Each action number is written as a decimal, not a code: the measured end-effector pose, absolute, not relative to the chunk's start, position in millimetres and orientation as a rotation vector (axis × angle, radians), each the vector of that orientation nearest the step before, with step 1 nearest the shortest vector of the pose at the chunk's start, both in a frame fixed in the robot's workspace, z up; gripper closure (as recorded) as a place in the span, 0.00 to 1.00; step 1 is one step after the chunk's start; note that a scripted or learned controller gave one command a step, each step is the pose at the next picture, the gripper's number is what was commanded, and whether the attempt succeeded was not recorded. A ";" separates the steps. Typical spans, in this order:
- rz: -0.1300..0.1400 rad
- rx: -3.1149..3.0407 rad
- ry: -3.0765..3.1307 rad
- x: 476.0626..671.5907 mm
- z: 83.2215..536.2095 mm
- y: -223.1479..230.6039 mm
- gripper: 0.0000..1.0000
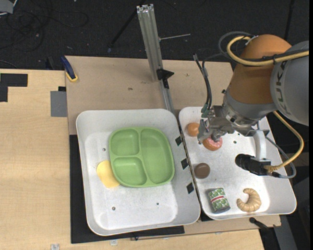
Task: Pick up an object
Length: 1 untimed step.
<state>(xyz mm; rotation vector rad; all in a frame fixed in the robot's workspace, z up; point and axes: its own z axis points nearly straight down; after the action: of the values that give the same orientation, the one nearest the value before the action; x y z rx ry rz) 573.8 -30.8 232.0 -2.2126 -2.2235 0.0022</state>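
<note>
My gripper (213,135) hangs low over the back left of the right bin (281,204), directly above a pink-red round object (214,143) that pokes out beneath it. An orange ball (192,129) lies just left of the gripper, near the bin's left wall. A brown disc (202,170) rests further forward. A green and white can (218,200) and a tan croissant (249,200) lie at the bin's front.
The left bin (94,124) holds a green divided plate (141,156) and a yellow piece (107,174) at the plate's left edge. A metal post (152,46) rises behind the bins. Bare bin floor shows in front of the plate.
</note>
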 end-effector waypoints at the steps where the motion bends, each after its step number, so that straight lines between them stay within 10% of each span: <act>1: 0.004 -2.213 -2.222 550.4 229.6 13.3 1.00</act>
<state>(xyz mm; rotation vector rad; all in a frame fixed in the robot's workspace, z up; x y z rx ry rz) 550.4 13.3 229.6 -2.2128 -2.2223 0.0041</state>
